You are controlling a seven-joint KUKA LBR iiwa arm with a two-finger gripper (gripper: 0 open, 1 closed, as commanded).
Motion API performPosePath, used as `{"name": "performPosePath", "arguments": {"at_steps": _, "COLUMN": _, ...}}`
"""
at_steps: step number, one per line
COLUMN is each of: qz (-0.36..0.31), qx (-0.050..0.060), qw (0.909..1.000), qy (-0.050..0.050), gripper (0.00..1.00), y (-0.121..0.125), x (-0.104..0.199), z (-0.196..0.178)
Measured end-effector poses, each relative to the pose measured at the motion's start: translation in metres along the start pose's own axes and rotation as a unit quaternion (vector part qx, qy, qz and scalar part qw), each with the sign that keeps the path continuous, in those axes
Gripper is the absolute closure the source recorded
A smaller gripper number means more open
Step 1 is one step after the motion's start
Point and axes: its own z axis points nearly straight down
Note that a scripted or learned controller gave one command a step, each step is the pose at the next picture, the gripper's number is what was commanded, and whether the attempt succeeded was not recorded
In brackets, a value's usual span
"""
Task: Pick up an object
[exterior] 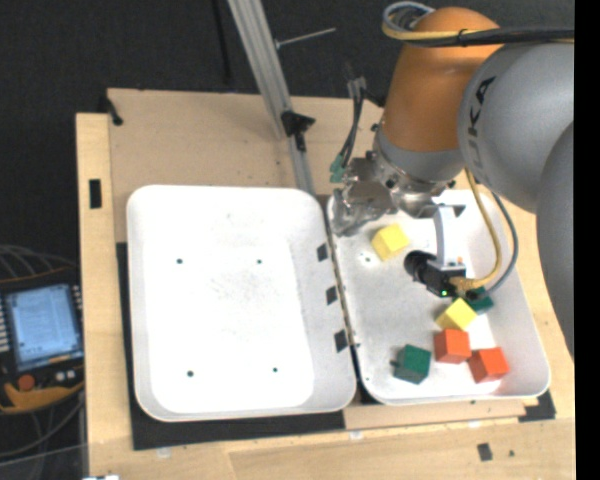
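your gripper (358,206) hangs low over the upper left corner of the right bin (510,383), and you cannot tell how its jaws stand because the wrist covers them. a yellow cube (389,242) lies just beside the jaws, a little below and to their right, apart from them. well below the jaws sit a second yellow cube (459,315), two orange cubes (452,345) (488,364) and a green block (412,363), while the left bin (145,298) lies to the jaws' left.

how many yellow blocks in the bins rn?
2, both in the right bin. One yellow block lies near the bin's upper left, just below the hand. The other yellow block sits lower right, above the orange block. The arm may hide more.
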Motion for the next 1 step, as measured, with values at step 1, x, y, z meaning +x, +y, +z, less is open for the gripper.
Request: {"name": "performPosePath", "arguments": {"at_steps": 1, "qz": 0.0, "qx": -0.001, "qw": 1.0, "qy": 0.0, "gripper": 1.0, "y": 0.0007, "x": 0.0524, "z": -0.0002}}
